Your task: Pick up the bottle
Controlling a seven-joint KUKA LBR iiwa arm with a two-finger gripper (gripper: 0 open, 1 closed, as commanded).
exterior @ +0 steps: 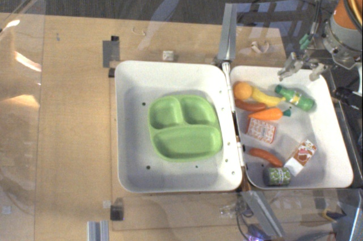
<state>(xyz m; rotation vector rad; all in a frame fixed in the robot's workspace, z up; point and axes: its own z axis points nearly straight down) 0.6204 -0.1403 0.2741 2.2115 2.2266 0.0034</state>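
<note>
Crowding was the risk: the green bottle (295, 97) lay at the frame's right, touching the banana (265, 97) beside the carrot (266, 114). End effector (300, 66) hovered just above it, fingers spread and empty, so a descent could nudge the bottle or catch the banana.

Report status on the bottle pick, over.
Hand open, above right bin's far edge, holding nothing. Green bottle lying flat in bin, just below hand. Banana at its cap end, carrot close by.
</note>
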